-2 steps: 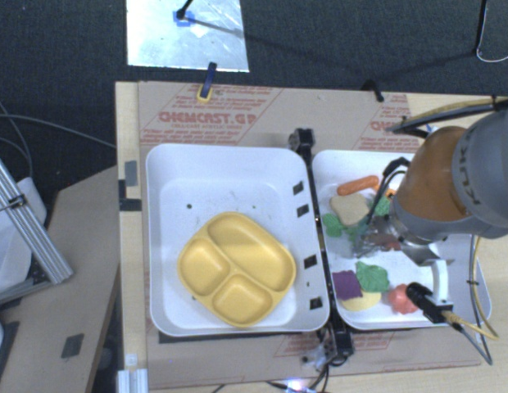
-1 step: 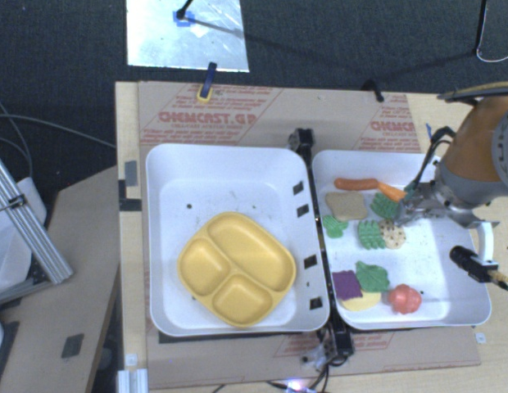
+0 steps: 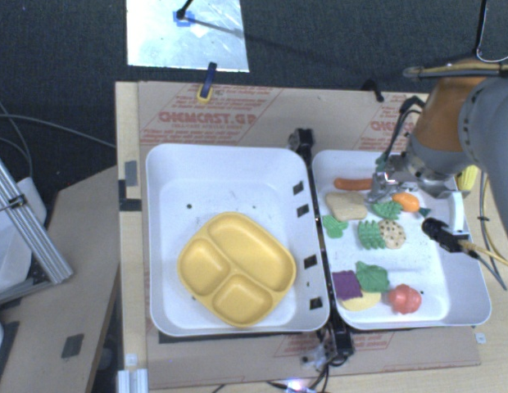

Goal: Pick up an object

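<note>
The gripper [image 3: 383,188] is low in the right bin [image 3: 467,301], just above the green leafy toy [image 3: 387,209] and beside the orange piece [image 3: 407,202]. Whether the claw is open or closed cannot be told, and nothing visibly sits in it. By this view, the pick is not yet made; grasping and lifting remain.

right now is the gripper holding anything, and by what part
Cannot be told: the gripper is down among the toy food in the right bin, by the hot dog, its hold unclear.

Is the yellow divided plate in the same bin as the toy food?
No: the yellow plate lies in the left bin, while the toy food sits in the right bin.
</note>
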You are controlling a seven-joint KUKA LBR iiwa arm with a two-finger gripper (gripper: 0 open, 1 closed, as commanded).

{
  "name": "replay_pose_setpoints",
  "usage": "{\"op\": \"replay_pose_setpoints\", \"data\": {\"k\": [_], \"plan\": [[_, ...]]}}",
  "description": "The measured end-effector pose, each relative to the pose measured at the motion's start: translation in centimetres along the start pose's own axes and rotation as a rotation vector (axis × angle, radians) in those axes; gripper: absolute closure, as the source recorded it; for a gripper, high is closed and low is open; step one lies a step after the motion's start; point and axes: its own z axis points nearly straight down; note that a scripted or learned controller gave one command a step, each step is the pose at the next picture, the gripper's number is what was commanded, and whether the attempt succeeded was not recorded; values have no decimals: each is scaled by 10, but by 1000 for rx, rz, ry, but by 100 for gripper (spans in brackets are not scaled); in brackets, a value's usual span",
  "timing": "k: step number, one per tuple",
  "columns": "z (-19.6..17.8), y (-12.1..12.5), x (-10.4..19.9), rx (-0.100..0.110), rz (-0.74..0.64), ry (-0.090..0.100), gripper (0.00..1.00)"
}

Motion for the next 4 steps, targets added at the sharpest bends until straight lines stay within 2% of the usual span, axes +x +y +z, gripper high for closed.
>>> {"op": "replay_pose_setpoints", "data": {"k": [1, 2, 3, 4], "plan": [[26, -85, 16, -21, 10, -6, 100], [27, -84, 18, -14, 6, -1, 0], [4, -141, 10, 9, 11, 2, 0], [35, -125, 50, 8, 2, 3, 0]]}}
